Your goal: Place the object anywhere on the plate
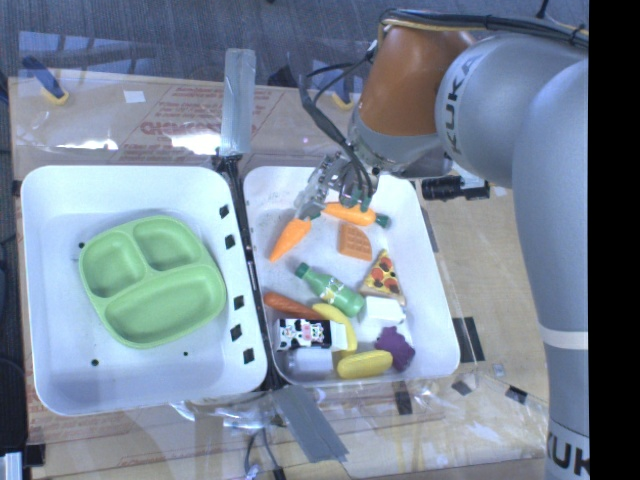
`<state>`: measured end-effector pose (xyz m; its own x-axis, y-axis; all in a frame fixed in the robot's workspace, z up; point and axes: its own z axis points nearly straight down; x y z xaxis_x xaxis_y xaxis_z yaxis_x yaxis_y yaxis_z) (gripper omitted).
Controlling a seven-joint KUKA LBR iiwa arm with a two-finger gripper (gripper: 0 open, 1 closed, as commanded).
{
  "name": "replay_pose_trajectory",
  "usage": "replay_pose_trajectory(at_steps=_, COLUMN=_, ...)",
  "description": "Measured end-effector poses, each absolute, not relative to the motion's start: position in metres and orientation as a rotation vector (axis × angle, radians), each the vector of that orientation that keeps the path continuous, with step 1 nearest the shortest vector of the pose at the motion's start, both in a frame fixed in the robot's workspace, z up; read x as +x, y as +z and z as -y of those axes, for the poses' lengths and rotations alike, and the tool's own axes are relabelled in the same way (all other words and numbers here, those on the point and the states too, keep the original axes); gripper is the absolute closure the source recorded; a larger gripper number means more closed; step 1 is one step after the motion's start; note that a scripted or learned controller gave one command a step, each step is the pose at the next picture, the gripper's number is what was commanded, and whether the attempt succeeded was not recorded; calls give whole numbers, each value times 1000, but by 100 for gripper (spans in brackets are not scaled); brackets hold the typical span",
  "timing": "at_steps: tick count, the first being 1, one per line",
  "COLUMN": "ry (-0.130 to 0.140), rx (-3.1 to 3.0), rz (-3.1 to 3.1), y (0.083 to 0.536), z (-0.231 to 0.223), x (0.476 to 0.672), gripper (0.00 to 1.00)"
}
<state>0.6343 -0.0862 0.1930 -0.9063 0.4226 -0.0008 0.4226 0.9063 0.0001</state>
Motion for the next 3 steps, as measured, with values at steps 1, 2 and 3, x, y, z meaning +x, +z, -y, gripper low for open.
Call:
replay_pose_trajectory(at_steps=1, ry=-1, rx=669, rz=-3065, y=204, z=85, x=636, gripper=100)
replay_pose_trajectory(at_steps=2, ry=2, rx=505, rz=-3098, y=230, z=26, x=575, gripper=100)
replay_pose_trajectory(at_steps=3, ry=0, rx=726, rz=-3059, y=191, z=-54, x=546, gripper=100)
